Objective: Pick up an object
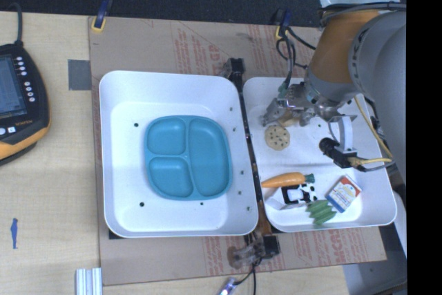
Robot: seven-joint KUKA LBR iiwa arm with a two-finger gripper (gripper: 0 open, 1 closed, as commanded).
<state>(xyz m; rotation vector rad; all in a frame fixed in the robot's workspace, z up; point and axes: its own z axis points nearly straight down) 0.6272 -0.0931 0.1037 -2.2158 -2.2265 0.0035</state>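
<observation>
The arm (359, 52) is reaching in from the right over the right bin (376, 217); the left bin (114, 148) is holding a blue plate (188, 157); the gripper (290, 110) is hanging at the right bin's far end, whether open or clenched I cannot tell; the cookie (277, 137) is lying just nearer and leftward; the carrot (283, 180), long axis left-right, is sitting nearer still, nothing blocking.

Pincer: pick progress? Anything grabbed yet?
Done: arm has reached into the right bin. In hand: nothing seen held; pincer sits low just above the cookie. Left: grasp and lift. Carrot and small box lie untouched.
</observation>
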